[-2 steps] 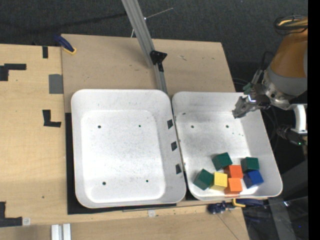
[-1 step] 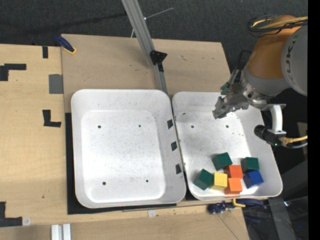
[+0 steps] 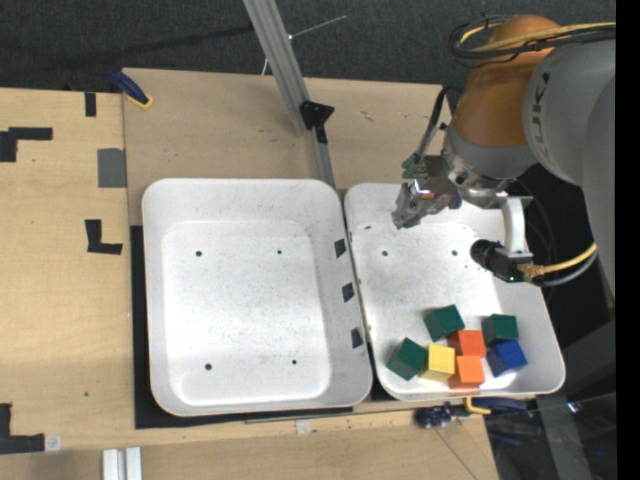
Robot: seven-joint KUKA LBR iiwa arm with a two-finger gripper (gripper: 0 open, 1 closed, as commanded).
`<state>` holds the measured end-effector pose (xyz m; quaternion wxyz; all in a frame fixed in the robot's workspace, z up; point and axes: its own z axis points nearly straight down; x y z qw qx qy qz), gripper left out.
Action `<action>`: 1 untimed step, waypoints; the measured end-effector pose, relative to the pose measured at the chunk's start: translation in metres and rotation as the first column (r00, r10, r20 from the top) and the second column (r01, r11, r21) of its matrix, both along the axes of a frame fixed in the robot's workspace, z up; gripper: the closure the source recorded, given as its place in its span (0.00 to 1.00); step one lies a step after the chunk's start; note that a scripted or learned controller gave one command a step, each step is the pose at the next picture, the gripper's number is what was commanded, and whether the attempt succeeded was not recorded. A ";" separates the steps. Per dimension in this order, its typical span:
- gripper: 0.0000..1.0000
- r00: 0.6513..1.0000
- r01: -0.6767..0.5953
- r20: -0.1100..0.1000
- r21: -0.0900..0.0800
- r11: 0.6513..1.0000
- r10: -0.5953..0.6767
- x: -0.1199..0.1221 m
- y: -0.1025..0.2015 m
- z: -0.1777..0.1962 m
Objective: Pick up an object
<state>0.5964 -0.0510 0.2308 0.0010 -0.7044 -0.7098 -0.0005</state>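
Coloured blocks [image 3: 460, 348] cluster in the right bin [image 3: 400, 268], toward five o'clock from the gripper [image 3: 408, 213], well apart; its grip state cannot be told

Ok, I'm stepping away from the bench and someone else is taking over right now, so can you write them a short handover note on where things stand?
Gripper: over the far end of the right bin, nothing visible between its fingers; whether they are open or shut is unclear from here.
Objects: all clustered at the near end of the right bin: three green blocks, a yellow block, two orange blocks and a blue block, packed close together.
Left bin: no blocks in it.
Done: no pick yet.
Left: move the gripper to the cluster, grasp one block and lift it.
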 end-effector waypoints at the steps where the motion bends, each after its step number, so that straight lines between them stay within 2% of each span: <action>1: 1.00 1.000 0.001 -0.002 -0.001 1.000 -0.001 0.002 0.048 -0.005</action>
